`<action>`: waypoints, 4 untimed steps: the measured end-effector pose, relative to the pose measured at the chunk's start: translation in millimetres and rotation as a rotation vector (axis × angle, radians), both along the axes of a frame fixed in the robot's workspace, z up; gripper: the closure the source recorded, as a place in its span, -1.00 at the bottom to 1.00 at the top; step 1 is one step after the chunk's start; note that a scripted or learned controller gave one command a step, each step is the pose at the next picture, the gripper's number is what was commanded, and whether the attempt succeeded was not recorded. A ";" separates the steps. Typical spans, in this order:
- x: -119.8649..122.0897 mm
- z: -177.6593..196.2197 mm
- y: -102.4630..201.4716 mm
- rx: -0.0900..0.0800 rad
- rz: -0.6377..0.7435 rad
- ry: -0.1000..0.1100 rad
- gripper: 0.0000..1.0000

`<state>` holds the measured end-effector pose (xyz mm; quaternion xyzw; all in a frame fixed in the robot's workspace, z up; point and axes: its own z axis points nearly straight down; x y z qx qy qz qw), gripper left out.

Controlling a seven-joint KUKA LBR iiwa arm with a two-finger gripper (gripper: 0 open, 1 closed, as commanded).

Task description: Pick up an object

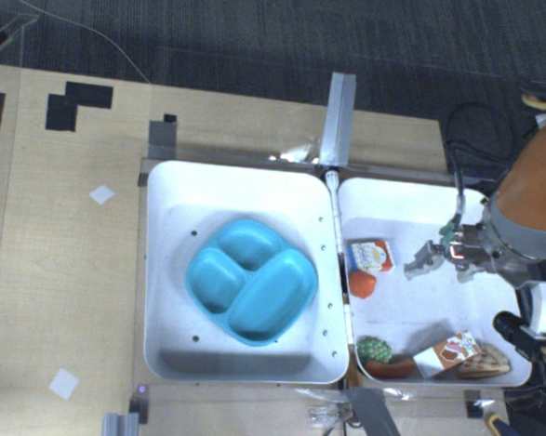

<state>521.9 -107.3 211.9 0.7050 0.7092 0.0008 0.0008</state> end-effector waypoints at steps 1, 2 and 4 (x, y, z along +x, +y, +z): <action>0.0 0.1 0.0 0.000 0.000 0.000 -1.00; -0.4 -121.5 10.6 -0.001 0.117 -0.008 -1.00; 2.1 -109.0 9.8 -0.004 0.118 -0.016 -1.00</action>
